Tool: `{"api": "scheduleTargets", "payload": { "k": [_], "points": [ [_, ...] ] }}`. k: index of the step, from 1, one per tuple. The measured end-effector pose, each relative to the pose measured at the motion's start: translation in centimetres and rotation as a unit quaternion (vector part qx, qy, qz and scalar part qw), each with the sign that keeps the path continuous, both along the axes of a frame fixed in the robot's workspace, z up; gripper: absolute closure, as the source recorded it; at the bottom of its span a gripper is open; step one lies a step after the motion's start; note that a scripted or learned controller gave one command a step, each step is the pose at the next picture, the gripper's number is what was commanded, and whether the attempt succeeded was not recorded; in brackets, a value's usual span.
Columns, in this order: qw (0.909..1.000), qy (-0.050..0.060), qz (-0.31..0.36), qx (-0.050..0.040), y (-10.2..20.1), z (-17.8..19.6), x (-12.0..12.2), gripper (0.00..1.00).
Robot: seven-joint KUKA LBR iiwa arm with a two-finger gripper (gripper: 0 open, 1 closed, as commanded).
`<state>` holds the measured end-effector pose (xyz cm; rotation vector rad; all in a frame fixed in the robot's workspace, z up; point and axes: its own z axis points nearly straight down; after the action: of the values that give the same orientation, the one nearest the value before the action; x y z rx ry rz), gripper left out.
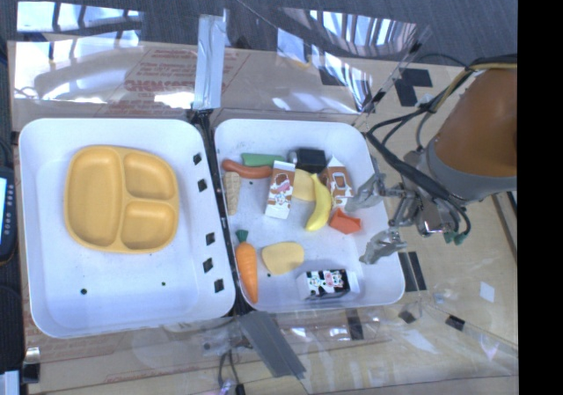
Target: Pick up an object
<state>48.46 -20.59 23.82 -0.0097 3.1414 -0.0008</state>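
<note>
Two white bins are seen side by side: the left bin (53,296) carries a yellow divided tray (121,198), the right bin (369,283) is crowded with toy food. The gripper (371,219) is placed at the right bin's right edge, low, with its two fingers spread apart and nothing seen between them. No object is grasped yet; the step is judged as approach, before the pick. Nearest to the fingers are the orange-red piece (345,223) and the banana (318,205), just left of the gripper. A black-and-white carton (326,281) is lying near the front wall, a yellow slice (282,257) and a carrot (247,270) further left. Next, one item should be chosen, the open fingers centred over it, lowered around it, then closed. Crowding around the banana could spoil the grasp.
</note>
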Motion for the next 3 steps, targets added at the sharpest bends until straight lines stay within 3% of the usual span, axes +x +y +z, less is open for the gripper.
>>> {"api": "scheduleTargets", "payload": {
  "k": [1,2,3],
  "points": [
    [1.0000,0.005,-0.006,0.0029,5.4,-11.5,2.8,0.00],
    [0.9994,0.001,-0.035,0.0011,8.3,-14.8,9.4,0.00],
    [0.9995,-0.001,-0.031,0.0004,8.5,-13.6,9.6,1.00]
  ]
}}
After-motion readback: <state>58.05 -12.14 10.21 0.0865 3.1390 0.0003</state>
